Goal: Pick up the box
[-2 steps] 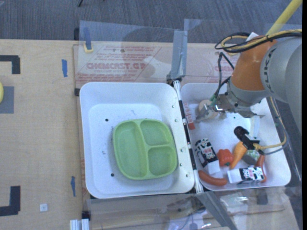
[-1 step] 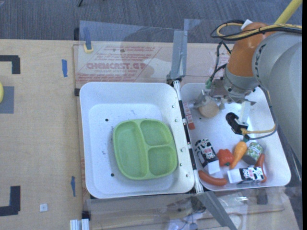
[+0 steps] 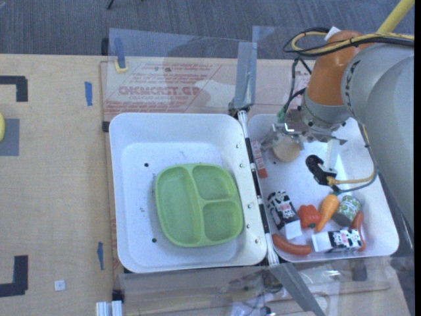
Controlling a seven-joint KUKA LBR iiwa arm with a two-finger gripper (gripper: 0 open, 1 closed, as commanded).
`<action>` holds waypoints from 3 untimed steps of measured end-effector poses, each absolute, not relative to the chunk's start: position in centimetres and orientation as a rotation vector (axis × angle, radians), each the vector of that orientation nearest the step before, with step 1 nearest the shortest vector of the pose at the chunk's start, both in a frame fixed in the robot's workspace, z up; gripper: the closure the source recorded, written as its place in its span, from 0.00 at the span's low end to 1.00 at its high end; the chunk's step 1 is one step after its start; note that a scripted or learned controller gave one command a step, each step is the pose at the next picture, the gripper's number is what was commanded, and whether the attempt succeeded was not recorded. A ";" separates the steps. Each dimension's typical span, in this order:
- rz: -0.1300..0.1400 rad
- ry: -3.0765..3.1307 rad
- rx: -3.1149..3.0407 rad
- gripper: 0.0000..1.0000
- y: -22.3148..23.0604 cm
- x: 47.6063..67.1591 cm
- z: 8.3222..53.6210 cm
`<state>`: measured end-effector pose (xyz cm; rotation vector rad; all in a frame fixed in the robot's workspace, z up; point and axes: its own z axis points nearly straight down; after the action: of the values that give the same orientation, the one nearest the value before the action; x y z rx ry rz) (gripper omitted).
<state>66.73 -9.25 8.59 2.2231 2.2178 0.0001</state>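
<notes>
Reaching in from the right with the grey arm (image 3: 395, 110), orange band (image 3: 327, 78) above the wrist. Down over the far part of the right bin (image 3: 375, 203) with the gripper (image 3: 284, 135), close by a tan round lump (image 3: 286, 151); cannot tell whether open or closed, nor whether touching the lump. In the near half of that bin, close to its left wall: the box (image 3: 283, 207), cow-print, well apart from the gripper. Just right of it a red piece (image 3: 308, 214), then a carrot (image 3: 327, 211) at a slant and a green item (image 3: 348, 207). Along the near wall, a sausage (image 3: 291, 245) and the other box (image 3: 340, 240), cow-print too, lying on its side. In the left bin (image 3: 131, 150), side by side with the right one, a green plate (image 3: 199, 205) with three compartments, flat near the middle of the floor
</notes>
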 end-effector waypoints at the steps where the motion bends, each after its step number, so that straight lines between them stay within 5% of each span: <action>1: 0.003 2.217 2.218 1.00 -9.2 66.8 9.7; 2: 0.002 2.217 2.218 0.00 -9.2 66.8 9.7; 3: 0.006 2.214 2.215 1.00 -9.3 67.0 10.8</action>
<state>66.96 -9.27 10.84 2.2150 2.2139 0.0061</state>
